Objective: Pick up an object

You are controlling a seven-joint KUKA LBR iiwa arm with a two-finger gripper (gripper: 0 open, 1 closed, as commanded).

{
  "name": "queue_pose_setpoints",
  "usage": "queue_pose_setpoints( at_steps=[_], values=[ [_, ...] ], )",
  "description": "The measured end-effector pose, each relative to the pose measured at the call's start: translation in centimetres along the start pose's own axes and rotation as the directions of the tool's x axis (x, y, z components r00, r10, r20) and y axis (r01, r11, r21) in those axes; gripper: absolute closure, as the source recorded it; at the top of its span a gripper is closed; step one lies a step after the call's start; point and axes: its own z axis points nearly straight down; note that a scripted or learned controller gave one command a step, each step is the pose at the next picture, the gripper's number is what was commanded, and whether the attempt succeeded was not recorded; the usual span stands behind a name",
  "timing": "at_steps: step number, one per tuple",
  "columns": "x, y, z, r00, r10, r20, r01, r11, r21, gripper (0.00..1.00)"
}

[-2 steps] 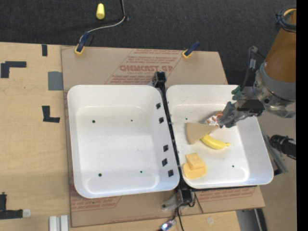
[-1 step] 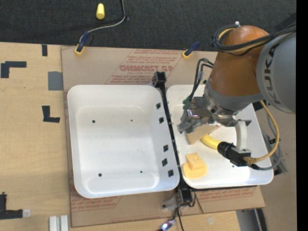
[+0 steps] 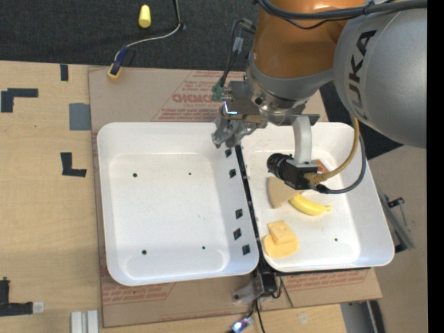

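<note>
The right bin (image 3: 361,248) holds a small yellow banana (image 3: 310,205), a tan wedge-shaped piece (image 3: 277,193) and a yellow block on a round yellow base (image 3: 281,241). A bit of something red-orange (image 3: 320,166) peeks out behind the arm's black cylinder (image 3: 286,171). My gripper (image 3: 227,132) hangs low over the far end of the divider between the two bins, up and to the left of these objects and apart from them. The arm's orange band and grey wrist hide the far part of the right bin.
The left bin (image 3: 111,186) lies beside the gripper, its floor white with a few black dots. Black clips (image 3: 240,214) run along the divider. Both bins rest on cardboard (image 3: 139,96). A yellow cap (image 3: 144,16) and a cable (image 3: 149,39) lie on the dark mat behind.
</note>
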Motion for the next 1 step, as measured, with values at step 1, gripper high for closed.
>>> queue_pose_setpoints(
  at_steps=[1],
  values=[
    [-5.28,-3.12,0.06,1.000,0.016,0.006,-0.016,1.000,0.011,1.00]
  ],
)
